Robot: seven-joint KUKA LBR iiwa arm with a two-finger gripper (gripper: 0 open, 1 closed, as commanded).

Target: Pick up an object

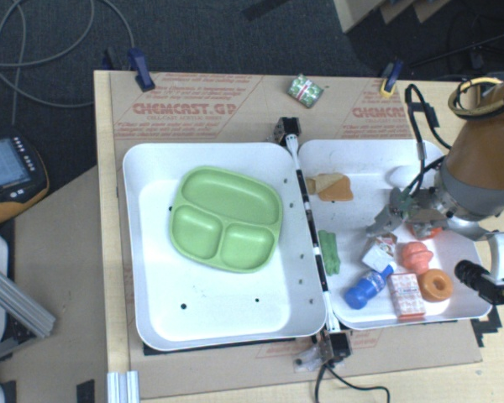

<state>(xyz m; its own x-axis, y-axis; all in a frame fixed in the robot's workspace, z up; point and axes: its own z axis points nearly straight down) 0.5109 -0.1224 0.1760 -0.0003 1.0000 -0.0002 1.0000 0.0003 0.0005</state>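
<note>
The grey two-finger gripper (397, 217) (jaws spread wide, holding nothing) hovers just above-left of the round pink toy (417, 256).

A bench (235, 107) under brown printed cardboard carried two white bins side by side.

The left bin (151, 250) and the right bin (353, 154) sat touching along their inner edges, each resting straight on the cardboard. Near the far edge, behind the right bin, lay a small green-and-white packet (305, 91). Two blue clamps (139, 68) (391, 75) gripped that far edge.
</note>
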